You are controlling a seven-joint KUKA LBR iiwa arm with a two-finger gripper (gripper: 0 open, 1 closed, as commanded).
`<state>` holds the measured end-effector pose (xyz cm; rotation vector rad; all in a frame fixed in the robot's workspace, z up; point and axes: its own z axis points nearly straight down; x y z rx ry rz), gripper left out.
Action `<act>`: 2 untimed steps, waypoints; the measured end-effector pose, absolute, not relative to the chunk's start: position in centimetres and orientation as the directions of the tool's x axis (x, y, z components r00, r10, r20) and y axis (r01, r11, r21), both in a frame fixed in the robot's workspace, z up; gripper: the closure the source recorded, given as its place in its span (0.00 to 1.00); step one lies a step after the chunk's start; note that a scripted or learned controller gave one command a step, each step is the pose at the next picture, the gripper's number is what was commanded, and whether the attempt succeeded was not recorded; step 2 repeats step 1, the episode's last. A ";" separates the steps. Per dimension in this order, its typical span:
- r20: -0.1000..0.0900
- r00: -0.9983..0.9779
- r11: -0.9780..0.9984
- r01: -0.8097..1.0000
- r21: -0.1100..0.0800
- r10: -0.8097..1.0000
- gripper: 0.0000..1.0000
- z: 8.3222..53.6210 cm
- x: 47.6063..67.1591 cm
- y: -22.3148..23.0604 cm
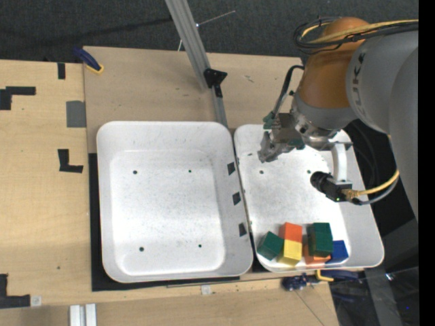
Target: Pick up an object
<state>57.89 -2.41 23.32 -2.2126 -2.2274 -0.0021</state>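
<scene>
Small coloured blocks lie clustered at the near edge of the right bin [272, 189]: a green block [270, 244], an orange block [292, 231], a yellow block [292, 250], a dark green block [320, 237] and a blue block [339, 250]. My gripper [269, 151] hangs over the far left part of the right bin, well away from the blocks. Nothing shows between its fingers.
The left bin [109, 182] sits beside the right one, with black clips along the shared wall. A slanted metal pole [197, 53] runs down to the bins' far edge. A black cable fitting [326, 185] hangs from the arm over the right bin.
</scene>
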 end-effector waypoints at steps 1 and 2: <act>0.001 -0.008 0.008 1.000 -0.001 1.000 1.00 22.8 58.0 4.0; 0.001 -0.008 0.008 1.000 -0.001 1.000 1.00 22.8 58.0 4.0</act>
